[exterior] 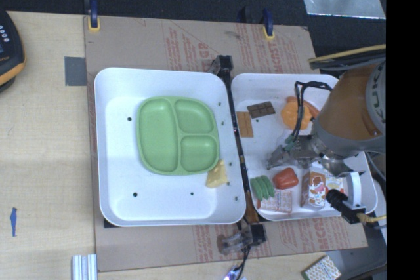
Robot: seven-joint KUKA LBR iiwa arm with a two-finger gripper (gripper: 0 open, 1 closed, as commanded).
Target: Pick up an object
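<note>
The arm (351, 111) comes in from the right and hangs over the right bin (244, 90). Its gripper (283, 155) is low above the middle of this bin, and I cannot tell how the tool stands, because the wrist covers much of it.

Just below the gripper there is a red toy vegetable (285, 178), maybe a pepper or tomato; it lies on the bin floor and is not between any part of the tool. To the left of it lies a green ribbed piece (262, 187), touching a small flat packet (279, 202). To the right stands a small carton with a red and white print (315, 191). Near the back of the bin I see an orange fruit (293, 113), partly behind the black cable, a dark brown chocolate bar (260, 109) and a light brown strip (244, 124).

In the left bin (108, 141) a green divided plate (177, 135) lies in the middle, and a small yellow piece (217, 175) is touching its lower right corner
</note>
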